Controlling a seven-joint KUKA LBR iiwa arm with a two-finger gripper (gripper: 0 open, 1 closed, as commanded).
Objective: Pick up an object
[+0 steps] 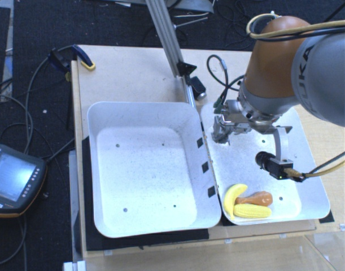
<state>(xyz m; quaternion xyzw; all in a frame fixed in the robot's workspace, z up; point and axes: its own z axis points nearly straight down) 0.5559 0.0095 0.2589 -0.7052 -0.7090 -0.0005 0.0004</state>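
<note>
Three toy foods lie together in the front left corner of the right bin (308, 193): a yellow banana (234, 195), an orange-brown drumstick (258, 198) and a yellow corn cob (252, 211). My gripper (220, 133) hangs over the back left part of that bin, close to the wall it shares with the left bin. It is well behind the foods, and nothing shows beneath it.
The left bin (93, 117) stands beside the right one. A slanted aluminium pole (166, 30) rises behind the bins, next to the arm. A black fitting (272, 164) on a cable hangs from the wrist over the right bin. A teach pendant (11, 179) lies on the floor at the left.
</note>
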